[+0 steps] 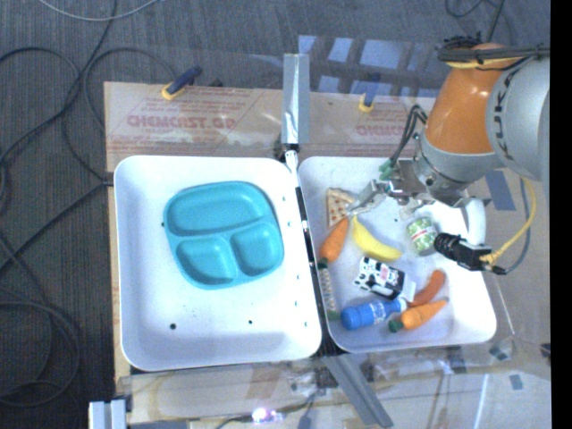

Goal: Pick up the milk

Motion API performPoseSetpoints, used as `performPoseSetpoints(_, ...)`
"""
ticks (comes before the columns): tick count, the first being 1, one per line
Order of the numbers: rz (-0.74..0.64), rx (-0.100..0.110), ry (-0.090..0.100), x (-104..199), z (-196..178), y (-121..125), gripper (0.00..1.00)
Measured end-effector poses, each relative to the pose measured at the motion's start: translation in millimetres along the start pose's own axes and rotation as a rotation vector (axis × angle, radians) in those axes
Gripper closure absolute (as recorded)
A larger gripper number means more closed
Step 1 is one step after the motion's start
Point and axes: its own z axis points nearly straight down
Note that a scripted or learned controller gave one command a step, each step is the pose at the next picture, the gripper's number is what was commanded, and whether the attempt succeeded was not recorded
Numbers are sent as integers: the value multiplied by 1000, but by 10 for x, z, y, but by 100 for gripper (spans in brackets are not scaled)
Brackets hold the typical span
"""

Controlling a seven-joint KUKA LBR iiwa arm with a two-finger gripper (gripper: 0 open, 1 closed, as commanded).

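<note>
Over on the left: I see the shallow white left bin (143, 329) holding a turquoise plastic tray with three compartments (224, 232); nothing in it belongs to my task.
Divider: its rim meets the shallow white right bin (474, 329) just beside an orange toy carrot (334, 239) that lies near the inner wall.
Upper part of right bin: a tan cracker-like piece (339, 204) sits by the carrot, and a yellow toy banana (374, 242) lies just right of it.
Milk: the small white carton with black cow patches (379, 277) lies on the bin floor, below the banana and above a blue plastic bottle (369, 314). As far as I can see, nothing touches it from above.
Lower right: two more orange carrots (422, 311) lie beside the bottle, one above the other.
Gripper: the metal two-finger gripper (380, 192) hangs over the upper part of the right bin, above the banana and apart from the milk. I cannot tell how far its jaws stand apart, and I see nothing between them.
Near the wrist: a small green-and-white can (422, 235) lies below the arm.
Progress: by my judgement the pick is not yet made; reaching the carton, closing on it and lifting all remain.
</note>
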Motion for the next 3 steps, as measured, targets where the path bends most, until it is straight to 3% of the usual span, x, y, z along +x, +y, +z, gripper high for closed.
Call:
performPoseSetpoints(1, -22, -3, 0, -503, 986, -909, 0)
performPoseSetpoints(2, -25, -11, -1, -491, 880, -878, 100)
performPoseSetpoints(3, 87, -12, 7, -1167, 1026, -958, 100)
